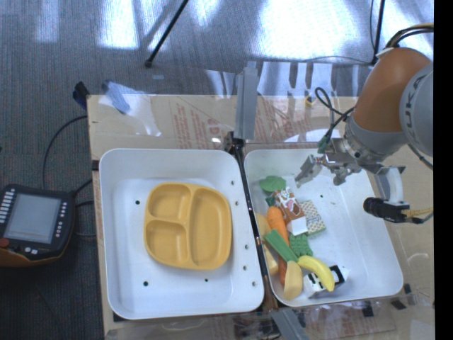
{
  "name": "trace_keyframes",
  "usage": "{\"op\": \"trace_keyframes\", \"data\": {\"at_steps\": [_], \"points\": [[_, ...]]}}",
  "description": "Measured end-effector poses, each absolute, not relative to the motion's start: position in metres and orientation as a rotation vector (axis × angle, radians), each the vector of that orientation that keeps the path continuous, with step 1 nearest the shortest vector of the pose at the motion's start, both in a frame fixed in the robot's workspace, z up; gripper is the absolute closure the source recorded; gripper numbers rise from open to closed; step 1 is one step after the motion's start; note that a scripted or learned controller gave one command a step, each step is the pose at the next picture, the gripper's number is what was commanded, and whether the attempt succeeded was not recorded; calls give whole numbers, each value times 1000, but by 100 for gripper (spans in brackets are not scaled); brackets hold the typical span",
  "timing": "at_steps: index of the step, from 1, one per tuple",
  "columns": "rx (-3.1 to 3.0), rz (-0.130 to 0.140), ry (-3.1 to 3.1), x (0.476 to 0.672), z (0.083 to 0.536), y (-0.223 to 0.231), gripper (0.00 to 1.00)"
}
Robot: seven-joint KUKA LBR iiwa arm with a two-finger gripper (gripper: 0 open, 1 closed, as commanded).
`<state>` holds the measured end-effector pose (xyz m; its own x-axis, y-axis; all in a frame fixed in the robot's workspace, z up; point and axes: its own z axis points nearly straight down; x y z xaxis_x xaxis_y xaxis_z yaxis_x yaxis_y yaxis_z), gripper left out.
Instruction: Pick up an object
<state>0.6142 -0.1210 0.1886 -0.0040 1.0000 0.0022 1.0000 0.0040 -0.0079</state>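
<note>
Banana [316, 269] sits nearest, untouched in the right bin [368, 250]. My gripper [324, 170] hovers spread, empty: pre-grasp step. Next: descend onto the toy pile.

One fixed camera looks down slantwise on both bins [177, 299] from above.

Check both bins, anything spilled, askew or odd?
Nothing spilled or damaged. The toy food, carrot and banana included, is heaped against the left wall of the right bin. The yellow divided plate sits slightly rotated in the left bin. The claw hovers above the right bin, holding nothing.
</note>
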Motion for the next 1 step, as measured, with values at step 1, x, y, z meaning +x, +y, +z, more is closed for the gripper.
{"op": "trace_keyframes", "data": {"at_steps": [1], "points": [[-1723, -2, -2629, 555, 92, -87, 0]]}}
